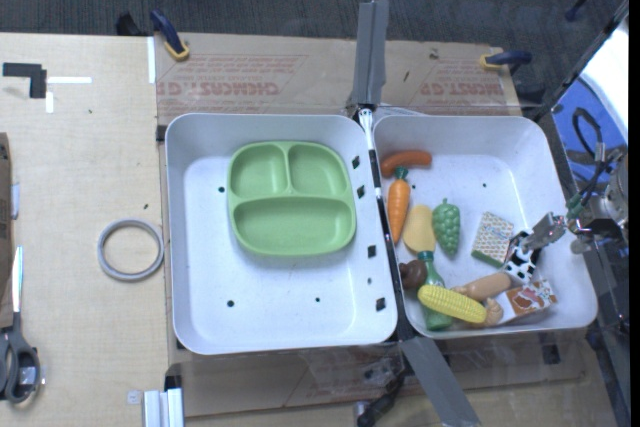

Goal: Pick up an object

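Where my arm comes in from the right, my claw (545, 232) sits low over the right bin's (480, 137) right-hand side, close to the wall there; its metal tip is too small and blurred for me to tell how it stands, and I see nothing gripped in it. Just below the tip lies a black-and-white cow-patterned toy (518, 264), touching or nearly so. Left of that lies a cracker-like square (492, 237), and below it a small printed packet (530, 298) against the front rim.

Further left the toys crowd together — a corn cob (451, 303) across a tan sausage-shaped piece (483, 286), a green bottle shape (432, 292), a brown lump (412, 273), then a yellow pear-like piece (419, 228) beside a bunch of green grapes (446, 226). A carrot (398, 203) stands along the left wall with a red sausage (405, 159) above it. The bin's back half, from the sausage across to the far right corner, is bare white floor — the widest open room.

Across the divider, the left bin (200, 315) holds a green divided plate (292, 198) toward its back, with bare floor in front. On the counter (75, 175) to the left lie a ring of tape (131, 248) and scissors (18, 355) at the edge.
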Available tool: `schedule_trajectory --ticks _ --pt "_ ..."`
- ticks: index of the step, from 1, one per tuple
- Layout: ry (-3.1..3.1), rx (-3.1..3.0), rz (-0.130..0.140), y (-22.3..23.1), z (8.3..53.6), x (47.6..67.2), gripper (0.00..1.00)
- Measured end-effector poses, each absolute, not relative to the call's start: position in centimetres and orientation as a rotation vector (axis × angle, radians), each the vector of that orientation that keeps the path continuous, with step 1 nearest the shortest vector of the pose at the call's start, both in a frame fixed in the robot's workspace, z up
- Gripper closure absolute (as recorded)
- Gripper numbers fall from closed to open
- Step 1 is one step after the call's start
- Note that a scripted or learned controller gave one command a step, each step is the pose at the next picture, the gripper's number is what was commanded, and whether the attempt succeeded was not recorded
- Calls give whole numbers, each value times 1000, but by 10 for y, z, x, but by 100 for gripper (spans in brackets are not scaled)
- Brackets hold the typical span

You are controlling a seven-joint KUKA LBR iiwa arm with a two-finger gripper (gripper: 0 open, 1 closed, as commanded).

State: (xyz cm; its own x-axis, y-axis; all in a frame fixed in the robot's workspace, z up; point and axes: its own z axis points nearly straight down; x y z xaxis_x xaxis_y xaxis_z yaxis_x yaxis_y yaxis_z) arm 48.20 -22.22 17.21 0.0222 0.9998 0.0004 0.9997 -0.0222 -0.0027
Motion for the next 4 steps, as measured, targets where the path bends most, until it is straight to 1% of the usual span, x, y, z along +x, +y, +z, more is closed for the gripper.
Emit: schedule_trajectory --ticks 1,2,3,4 --pt "-2194 -2246 3 -222 181 483 100" --pt "-2114 -2320 3 -191 163 501 100" --pt "-2113 -2321 3 -191 163 501 0" --pt "-1980 -2440 -5 -106 95 547 0"
